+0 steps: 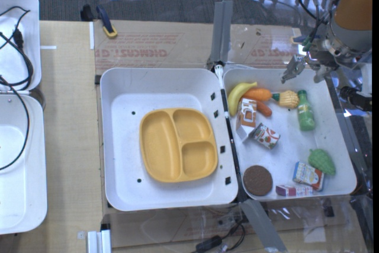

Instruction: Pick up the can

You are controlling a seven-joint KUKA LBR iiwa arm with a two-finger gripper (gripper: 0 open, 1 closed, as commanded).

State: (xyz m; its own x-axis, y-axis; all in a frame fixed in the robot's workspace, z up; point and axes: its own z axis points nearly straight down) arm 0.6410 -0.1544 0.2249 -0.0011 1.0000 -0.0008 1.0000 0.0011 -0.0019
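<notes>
The left bin [112, 145] holds a yellow divided tray [177, 144]. In the right bin [340, 139], the can [265, 136] lies tipped over near the left wall. The pincer [307, 66] hovers at the far rim, fingers spread, holding nothing.

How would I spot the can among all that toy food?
Look in the right bin, along its near edge. The can stands at that bin's near-left corner, showing a round dark-brown top; its neighbours are flat printed cartons.
</notes>
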